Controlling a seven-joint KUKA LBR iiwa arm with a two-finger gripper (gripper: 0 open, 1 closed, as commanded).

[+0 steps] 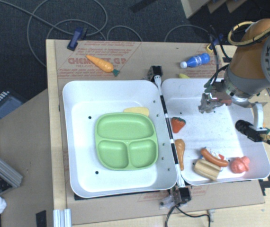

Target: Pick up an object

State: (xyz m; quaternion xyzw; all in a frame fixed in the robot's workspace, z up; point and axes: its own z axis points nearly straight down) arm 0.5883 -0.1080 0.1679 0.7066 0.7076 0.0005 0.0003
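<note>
Two white bins side by side, and you have the gripper [210, 103] over the right one

Left bin [78, 103] holds a green divided plate [125, 140]; in the right bin [196, 91] a strawberry [178, 124] sits at the gripper's eight o'clock, hot dog [210, 163] and pink toy [239, 164] at six; whether the gripper is apart or together, you cannot tell

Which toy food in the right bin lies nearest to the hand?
The red strawberry, by the divider; the hand hangs just above-right, while the others lie lower.
</note>
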